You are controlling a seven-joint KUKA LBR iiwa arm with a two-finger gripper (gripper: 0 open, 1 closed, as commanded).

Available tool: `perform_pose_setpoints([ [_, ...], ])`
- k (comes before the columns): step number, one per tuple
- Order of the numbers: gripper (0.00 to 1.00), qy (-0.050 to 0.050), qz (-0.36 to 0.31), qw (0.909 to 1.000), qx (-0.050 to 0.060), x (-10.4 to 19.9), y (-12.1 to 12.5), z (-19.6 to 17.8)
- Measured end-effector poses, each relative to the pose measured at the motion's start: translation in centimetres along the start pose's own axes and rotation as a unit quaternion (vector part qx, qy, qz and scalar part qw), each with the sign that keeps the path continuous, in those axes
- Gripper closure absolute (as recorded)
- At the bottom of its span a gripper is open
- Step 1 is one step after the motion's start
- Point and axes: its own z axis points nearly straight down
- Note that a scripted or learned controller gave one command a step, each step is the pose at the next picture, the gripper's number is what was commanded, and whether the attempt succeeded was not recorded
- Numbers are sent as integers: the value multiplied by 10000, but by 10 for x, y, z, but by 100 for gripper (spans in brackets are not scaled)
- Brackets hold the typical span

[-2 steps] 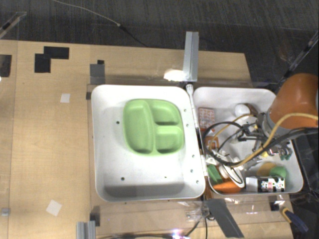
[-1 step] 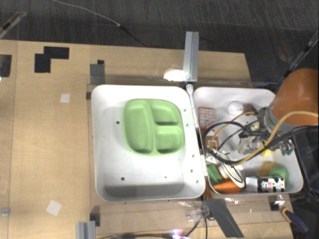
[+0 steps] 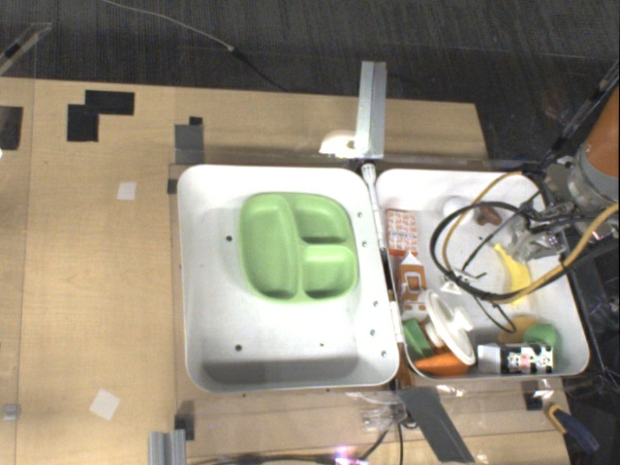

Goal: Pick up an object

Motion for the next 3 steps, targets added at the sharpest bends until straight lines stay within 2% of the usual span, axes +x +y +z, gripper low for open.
perform_pose_setpoints([
  [1, 100, 14, -2114, 9774, -23, 42, 21, -35],
  [2, 100, 22, -3501, 9367, -48, 80, 39, 30],
  [3, 100, -2, -5499, 8352, -32, 43, 22, -2],
])
